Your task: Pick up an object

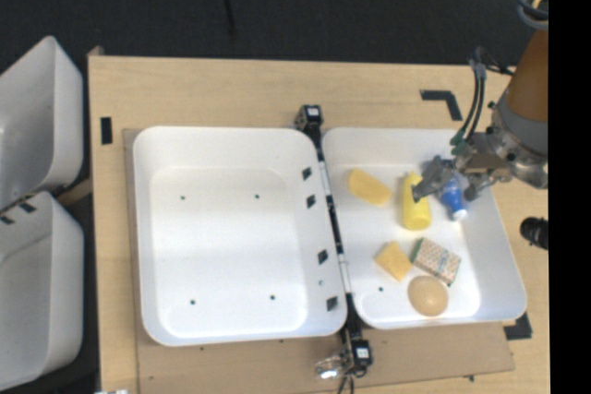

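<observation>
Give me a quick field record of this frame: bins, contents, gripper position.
left bin: white, shallow, no objects seen in it
right bin: white, holds all the objects
objects: yellow oval piece; yellow cylinder; blue object; yellow block; patterned packet; tan round object
gripper: over the right bin's upper part, right at the blue object and beside the yellow cylinder
grasp: cannot tell; nothing seen lifted
arm: enters from the view's right
</observation>
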`<control>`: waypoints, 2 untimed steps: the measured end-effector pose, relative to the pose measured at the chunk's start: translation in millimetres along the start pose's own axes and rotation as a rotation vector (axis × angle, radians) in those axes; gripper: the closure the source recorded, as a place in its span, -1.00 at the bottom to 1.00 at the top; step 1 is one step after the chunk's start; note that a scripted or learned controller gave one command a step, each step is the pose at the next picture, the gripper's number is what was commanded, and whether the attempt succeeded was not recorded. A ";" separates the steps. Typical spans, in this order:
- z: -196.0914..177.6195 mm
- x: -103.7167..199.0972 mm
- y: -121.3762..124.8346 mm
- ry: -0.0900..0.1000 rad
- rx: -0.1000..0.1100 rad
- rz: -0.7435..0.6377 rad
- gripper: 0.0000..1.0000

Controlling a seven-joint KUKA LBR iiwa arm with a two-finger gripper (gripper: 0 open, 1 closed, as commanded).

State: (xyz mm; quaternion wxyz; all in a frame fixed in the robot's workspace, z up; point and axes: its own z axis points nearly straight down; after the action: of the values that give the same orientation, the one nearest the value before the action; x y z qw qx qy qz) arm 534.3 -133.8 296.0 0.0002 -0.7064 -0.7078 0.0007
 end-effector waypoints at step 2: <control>193.0 -50.2 94.7 0.000 -0.008 0.002 -1.00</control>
State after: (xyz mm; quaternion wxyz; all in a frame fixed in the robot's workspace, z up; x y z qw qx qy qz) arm 628.8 -184.0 102.9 -0.0029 -0.7073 -0.7069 -0.0022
